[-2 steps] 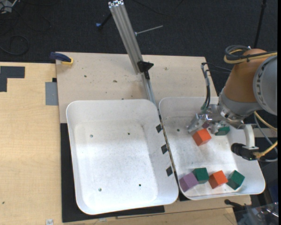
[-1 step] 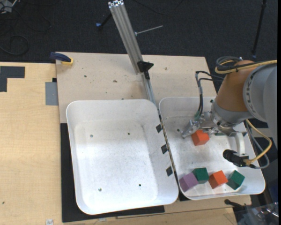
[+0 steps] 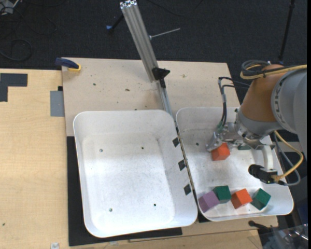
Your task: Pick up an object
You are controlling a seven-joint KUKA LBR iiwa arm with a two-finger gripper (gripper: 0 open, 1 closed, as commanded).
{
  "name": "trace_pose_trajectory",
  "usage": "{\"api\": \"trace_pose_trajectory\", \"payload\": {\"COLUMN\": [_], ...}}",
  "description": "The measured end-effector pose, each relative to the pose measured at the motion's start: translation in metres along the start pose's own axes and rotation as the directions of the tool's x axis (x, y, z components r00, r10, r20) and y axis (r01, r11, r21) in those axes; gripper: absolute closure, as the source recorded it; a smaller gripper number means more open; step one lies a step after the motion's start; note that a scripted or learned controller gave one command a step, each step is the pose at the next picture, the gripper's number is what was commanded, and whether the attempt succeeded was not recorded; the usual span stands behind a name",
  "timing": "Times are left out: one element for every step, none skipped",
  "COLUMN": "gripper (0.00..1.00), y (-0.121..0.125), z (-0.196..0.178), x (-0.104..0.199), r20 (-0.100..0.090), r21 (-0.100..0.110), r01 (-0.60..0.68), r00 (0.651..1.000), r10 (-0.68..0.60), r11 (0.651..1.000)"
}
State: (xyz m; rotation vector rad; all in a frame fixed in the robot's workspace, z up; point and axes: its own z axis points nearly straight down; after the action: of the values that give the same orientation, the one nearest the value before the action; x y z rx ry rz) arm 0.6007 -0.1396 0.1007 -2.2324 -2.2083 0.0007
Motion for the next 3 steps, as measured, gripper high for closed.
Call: {"api": "trace_pose_trajectory", "payload": {"gripper": [1.00,1.00,1.00], "y": [0.003,0.011,0.011], "z": [-0.056,-0.102,-0.152], "x": [0.009,0.005,0.004], "r20": [0.001,0.001,0.001], "r21": [-0.004,-0.004,-0.004], "r01": [0.012,0.012,0.013], "r00": [1.000,1.000,1.000], "r10": [-0.012,-0.012,-0.013], "r11": [1.000,1.000,1.000]}}
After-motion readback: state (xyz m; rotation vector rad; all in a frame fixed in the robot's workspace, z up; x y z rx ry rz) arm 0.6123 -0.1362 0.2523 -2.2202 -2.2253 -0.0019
